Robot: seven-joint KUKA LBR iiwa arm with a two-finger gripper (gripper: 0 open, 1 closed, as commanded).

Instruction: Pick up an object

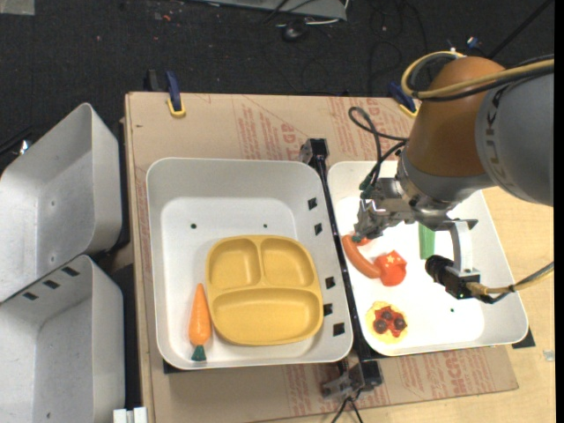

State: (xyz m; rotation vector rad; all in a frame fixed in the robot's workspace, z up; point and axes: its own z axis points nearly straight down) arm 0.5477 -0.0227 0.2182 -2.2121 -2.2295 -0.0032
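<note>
My gripper (pixel 370 226) hangs low over the left part of the right bin (pixel 493 324), under the orange band of the arm. Just below it lie an orange sausage-shaped piece (pixel 359 256) and a red block (pixel 392 267), touching each other. A green piece (pixel 426 241) lies to the right, partly behind the wrist. A yellow disc with dark red berries (pixel 388 320) sits near the bin's front. Nothing shows between the fingers.
The left bin (pixel 176 192) holds a yellow divided plate (pixel 264 289) and a toy carrot (pixel 200 317) at its left. A black cable plug (pixel 445 276) hangs over the right bin. White bins stand off the bench at far left.
</note>
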